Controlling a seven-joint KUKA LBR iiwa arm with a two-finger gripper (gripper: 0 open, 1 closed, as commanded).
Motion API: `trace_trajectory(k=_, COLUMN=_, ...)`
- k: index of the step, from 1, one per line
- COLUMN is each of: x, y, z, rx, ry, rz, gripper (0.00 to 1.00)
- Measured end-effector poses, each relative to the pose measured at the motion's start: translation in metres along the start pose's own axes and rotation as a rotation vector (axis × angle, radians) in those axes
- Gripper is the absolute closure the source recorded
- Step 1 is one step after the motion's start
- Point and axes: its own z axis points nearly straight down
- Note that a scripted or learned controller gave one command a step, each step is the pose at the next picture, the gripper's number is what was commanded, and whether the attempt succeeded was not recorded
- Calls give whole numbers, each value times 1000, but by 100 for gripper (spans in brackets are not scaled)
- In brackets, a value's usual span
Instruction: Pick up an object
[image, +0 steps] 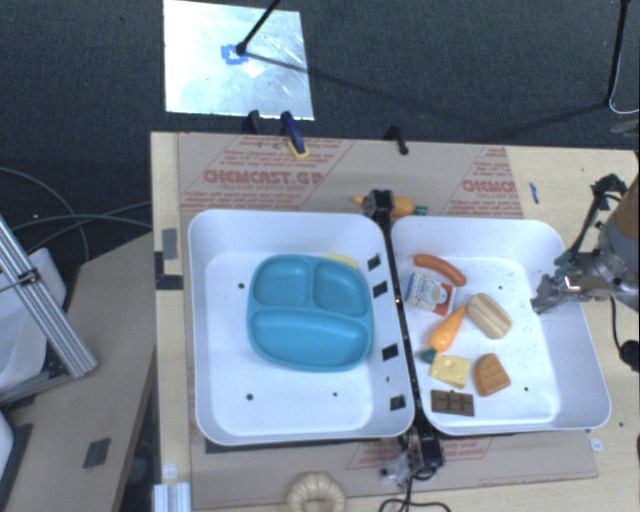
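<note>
Two white bins sit side by side on the bench. The left bin (230, 400) holds a blue divided plate (310, 312), lying flat near the bin's centre, with a small pale yellow item (343, 261) just showing past its far edge. The right bin (560, 400) holds the loose objects, all grouped in its left half: a red-orange sausage (440, 268) at the far side; a small white packet with a printed label (426, 292) just below it, near the divider; an orange carrot (449, 328) lying diagonally below the packet; a tan bread roll (489, 316) to the carrot's right, close to it; a pale yellow cheese wedge (451, 370) below the carrot; a brown ridged pastry piece (491, 375) just right of the cheese; and a dark chocolate bar (451, 403) nearest the front wall. The gripper (552, 293) is over the right edge of the right bin, well apart from every object, nearest to the bread roll. Nothing is visible between its fingertips; whether the claw is apart or together cannot be told from this angle. An orange-yellow toy (398, 207) lies outside the bins, at the far end of the divider. A ring-shaped beige item (316, 492) lies at the bench's front edge.
</note>
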Motion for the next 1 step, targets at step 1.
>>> trace_trajectory(k=1, x=51, y=26, z=-9, rx=3, ry=2, rz=-3, gripper=100)
